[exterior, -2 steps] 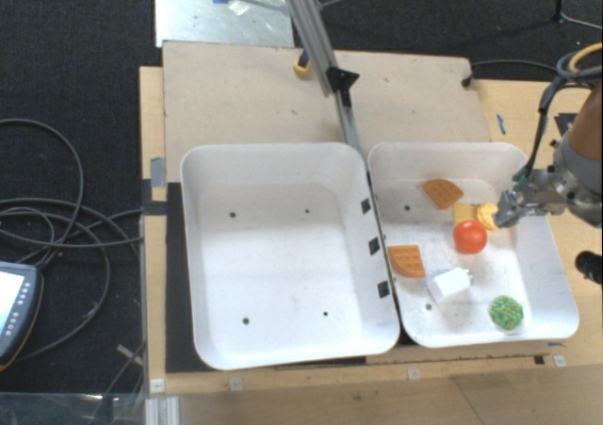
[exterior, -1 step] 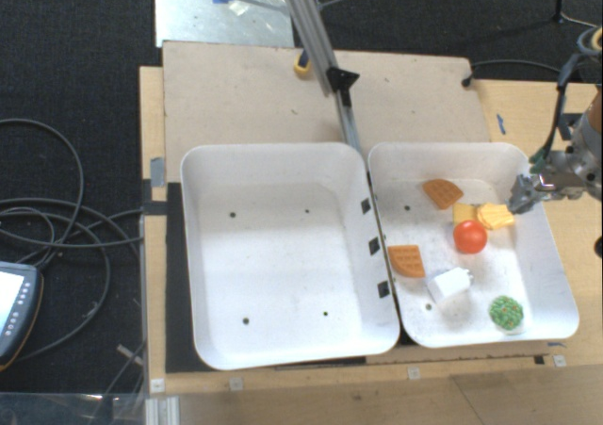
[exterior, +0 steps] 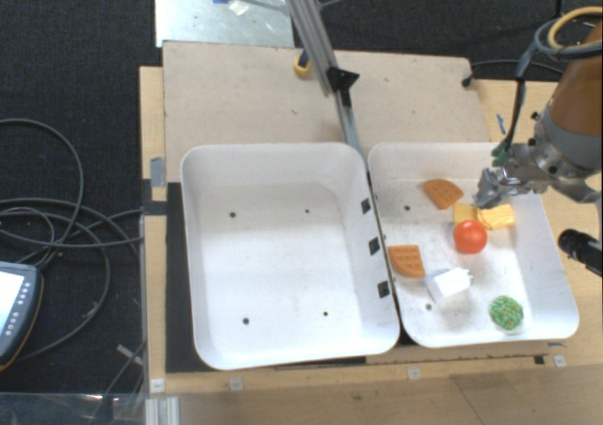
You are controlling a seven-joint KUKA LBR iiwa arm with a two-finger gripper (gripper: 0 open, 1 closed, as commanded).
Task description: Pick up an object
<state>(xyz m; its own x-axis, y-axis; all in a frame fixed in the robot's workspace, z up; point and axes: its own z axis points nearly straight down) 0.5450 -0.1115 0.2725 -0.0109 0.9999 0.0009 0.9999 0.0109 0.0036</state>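
Gripper [exterior: 492, 189] of mine hovered over a yellow block [exterior: 497, 217] (plain, no visible writing); I cannot tell its opening.

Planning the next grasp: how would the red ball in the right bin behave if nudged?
The red ball looks round and smooth, so it would probably roll. The yellow block touching it may stop it that way. It seems small, so likely light.
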